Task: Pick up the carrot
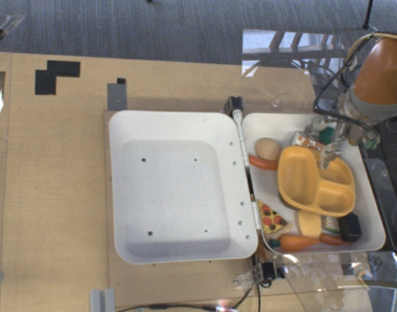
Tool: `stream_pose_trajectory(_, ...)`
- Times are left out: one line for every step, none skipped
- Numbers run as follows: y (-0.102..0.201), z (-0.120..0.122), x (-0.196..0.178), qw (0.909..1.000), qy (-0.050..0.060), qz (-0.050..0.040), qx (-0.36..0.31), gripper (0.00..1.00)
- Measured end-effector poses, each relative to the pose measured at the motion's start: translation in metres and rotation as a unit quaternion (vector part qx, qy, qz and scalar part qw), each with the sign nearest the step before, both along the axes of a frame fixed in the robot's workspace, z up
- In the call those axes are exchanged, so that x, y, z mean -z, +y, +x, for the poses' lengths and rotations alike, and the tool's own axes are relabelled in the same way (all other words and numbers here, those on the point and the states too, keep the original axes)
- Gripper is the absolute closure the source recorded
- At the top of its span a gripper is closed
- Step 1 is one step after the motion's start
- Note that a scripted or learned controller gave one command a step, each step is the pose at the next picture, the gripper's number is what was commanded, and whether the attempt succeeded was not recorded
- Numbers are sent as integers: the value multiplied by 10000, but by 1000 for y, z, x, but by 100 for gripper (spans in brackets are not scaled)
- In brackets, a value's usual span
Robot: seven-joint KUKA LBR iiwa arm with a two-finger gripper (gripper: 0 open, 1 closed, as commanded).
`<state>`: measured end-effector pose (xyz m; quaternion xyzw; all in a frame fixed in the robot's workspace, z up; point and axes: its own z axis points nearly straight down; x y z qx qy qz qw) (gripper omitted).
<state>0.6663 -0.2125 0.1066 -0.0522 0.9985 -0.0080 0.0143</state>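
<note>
Orange carrot (301, 242): we find it lying flat at the near edge of the right bin (377, 229), close to that bin's near-left corner.
Carrot's long axis: it runs roughly left to right across the view, along the bin's near wall; we read the thicker orange end on the left, while the right end runs on toward a reddish part that we cannot separate clearly from it.
Carrot's neighbours: a pizza slice toy (271, 219) sits just to its left and slightly farther back; a pale yellow block (308, 223) lies just behind it; a black item (349, 227) rests near its right end.
Yellow divided tray (313, 182): it fills the middle of the right bin, tilted, between the carrot and the claw.
Claw (329, 155): we see it low at the far side of the right bin, at the far rim of the yellow tray, well apart from the carrot.
Claw's opening: we cannot tell how far apart it stands, and we see nothing held in it.
Arm: grey with the orange band (380, 70), it reaches in from the right.
Far-left of right bin: a beige egg (268, 149) rests just behind a second orange-red stick (263, 163).
Left bin (175, 187): white, beside the right bin on the wooden desk (49, 194).
</note>
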Motion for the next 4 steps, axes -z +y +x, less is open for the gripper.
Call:
stream_pose_trajectory(3,10,-23,9999,-170,-10,-11,100)
stream_pose_trajectory(8,0,-7,9944,-126,-7,-1050,100)
stream_pose_trajectory(11,-11,-6,9917,-94,1,-1286,100)
stream_pose_trajectory(28,-93,-9,9636,-254,-117,-2658,100)
